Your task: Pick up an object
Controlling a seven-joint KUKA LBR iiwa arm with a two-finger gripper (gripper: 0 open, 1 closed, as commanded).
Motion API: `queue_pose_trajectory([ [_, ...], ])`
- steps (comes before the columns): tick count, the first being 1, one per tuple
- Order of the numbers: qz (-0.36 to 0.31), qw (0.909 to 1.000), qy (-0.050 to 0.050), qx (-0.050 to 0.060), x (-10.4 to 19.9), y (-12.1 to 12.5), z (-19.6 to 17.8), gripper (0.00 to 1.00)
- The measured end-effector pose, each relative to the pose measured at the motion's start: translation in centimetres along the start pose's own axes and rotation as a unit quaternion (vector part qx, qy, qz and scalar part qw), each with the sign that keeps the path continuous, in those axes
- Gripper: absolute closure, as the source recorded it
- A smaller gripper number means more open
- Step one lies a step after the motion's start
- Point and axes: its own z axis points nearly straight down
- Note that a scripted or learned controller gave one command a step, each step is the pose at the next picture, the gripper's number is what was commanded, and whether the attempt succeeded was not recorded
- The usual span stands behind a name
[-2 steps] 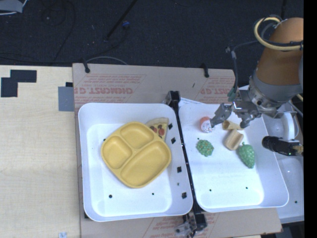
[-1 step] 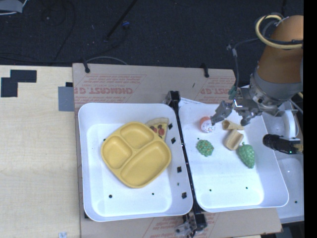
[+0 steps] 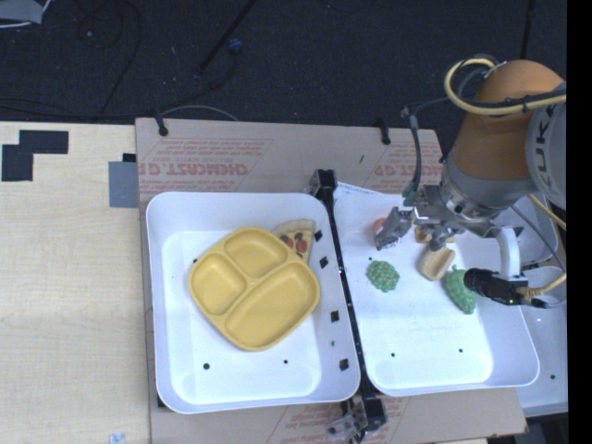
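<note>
I hover my gripper (image 3: 413,227), fingers spread and empty, in the right bin's (image 3: 435,370) upper part, near the small tan bread-like chunk (image 3: 435,263) and round green leafy lump (image 3: 382,275), lining up a pick.

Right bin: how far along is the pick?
Done: the arm is over the right bin, gripper low among the items. In hand: nothing visibly held. The green piece, tan piece and second green piece lie on the bin floor. Left: grasp one and lift it.
</note>
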Motion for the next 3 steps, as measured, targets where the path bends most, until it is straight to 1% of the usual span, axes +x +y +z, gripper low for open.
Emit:
queue_pose_trajectory([
  [1,0.000,1.0000,0.000,0.001,-0.5,-0.5,6.2,0.00],
  [2,0.000,1.0000,0.000,0.000,-0.5,-0.4,10.6,0.00],
  [3,0.003,1.0000,0.000,-0.001,-0.7,-0.4,9.4,1.00],
])
